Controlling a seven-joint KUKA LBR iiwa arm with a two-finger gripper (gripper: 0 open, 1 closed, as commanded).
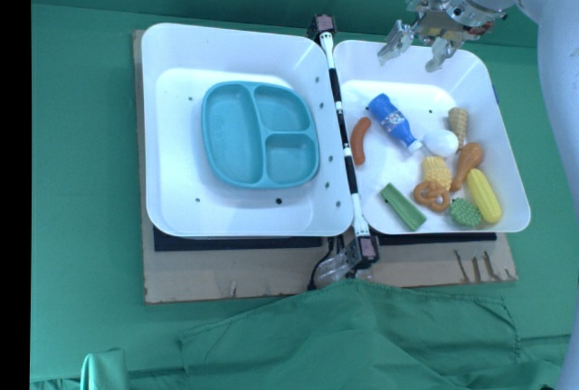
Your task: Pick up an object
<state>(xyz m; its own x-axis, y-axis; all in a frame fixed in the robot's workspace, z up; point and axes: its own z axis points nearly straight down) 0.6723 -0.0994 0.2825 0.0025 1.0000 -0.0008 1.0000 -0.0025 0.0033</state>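
The claw (415,52) hangs spread wide, holding nothing, over the right bin's (412,94) bare far edge. Nearer lie one blue bottle (393,119), one sausage (360,140), one pretzel (432,195).

We have open white floor across the far half of the right bin (470,80), right under the gripper (415,48), whose fingers stand spread with nothing between them. Nearer us it gets crowded: the blue bottle (393,120) lies slantwise mid-bin, the sausage (360,140) hugs the divider (342,128), and corn (482,195), pretzel (431,195) and carrot (467,164) are packed close together.
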